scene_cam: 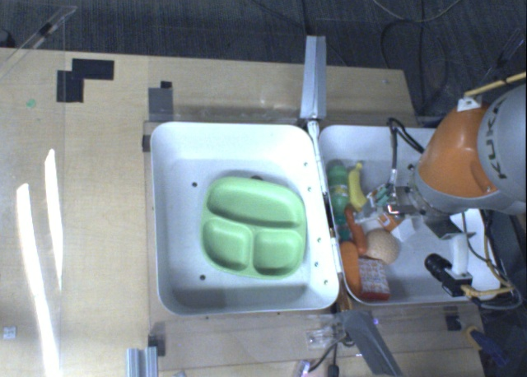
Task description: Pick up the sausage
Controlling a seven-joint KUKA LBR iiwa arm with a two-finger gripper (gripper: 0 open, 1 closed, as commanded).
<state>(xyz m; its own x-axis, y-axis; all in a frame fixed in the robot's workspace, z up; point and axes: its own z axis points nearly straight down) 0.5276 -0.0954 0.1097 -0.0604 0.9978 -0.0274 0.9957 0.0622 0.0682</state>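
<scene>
The sausage point(352, 228), a small reddish toy, is seen in the right bin point(412, 285) by the divider, between a green bottle point(338, 179) and a carrot point(350, 262). It is judged light, stiff and slippery; its middle should be taken. Whether the hand point(387, 207) is clenched cannot be told.

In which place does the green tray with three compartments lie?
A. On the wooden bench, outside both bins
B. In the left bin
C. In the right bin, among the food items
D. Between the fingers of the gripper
B. The green tray rests flat on the floor of the left bin, while the food items are crowded along the left wall of the right bin.
</scene>
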